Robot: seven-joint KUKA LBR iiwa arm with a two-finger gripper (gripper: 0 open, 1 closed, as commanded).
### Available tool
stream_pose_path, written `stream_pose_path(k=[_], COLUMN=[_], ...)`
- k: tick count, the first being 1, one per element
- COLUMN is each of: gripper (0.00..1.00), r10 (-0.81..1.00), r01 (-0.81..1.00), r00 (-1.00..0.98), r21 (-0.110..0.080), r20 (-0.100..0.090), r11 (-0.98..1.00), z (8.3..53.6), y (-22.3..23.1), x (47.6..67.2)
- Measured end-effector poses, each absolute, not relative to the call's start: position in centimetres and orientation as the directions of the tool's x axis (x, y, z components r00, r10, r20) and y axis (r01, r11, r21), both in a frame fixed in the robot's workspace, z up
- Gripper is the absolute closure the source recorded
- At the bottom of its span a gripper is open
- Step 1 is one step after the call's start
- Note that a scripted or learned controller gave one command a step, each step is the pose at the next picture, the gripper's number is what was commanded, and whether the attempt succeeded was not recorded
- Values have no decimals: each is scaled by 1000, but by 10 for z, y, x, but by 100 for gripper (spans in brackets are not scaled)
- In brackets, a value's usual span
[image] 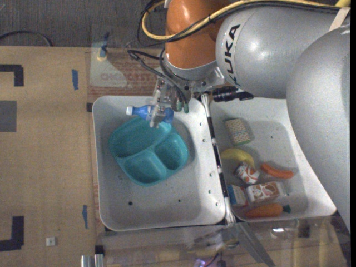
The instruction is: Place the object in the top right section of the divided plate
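Two white bins are lying side by side; the left bin is bearing the teal divided plate. My gripper is hanging over the plate's upper edge, jaws closing on a small blue bottle just above the rim. Judged step: carrying to place. Next move calls for lowering over the top right section, then releasing.

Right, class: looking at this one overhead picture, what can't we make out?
- Gripper: fingers blurred; open or shut unclear.
- Blue bottle: its right end hidden by the gripper; held or not, unclear.
- Right bin: far side covered by the arm.
- Small cartons: labels too small.
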State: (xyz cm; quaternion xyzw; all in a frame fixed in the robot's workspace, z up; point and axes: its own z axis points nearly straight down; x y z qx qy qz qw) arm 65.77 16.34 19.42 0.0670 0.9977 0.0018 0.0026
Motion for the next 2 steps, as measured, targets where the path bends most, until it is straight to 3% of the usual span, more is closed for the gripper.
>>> stream_pose_path(k=[1,2], gripper=[100,100], r10=[87,59], r01=[87,59], r00=[-996,-998], r21=[2,3], r20=[-3,-6], r11=[996,998], z=[202,202], y=[167,165], x=[622,649])
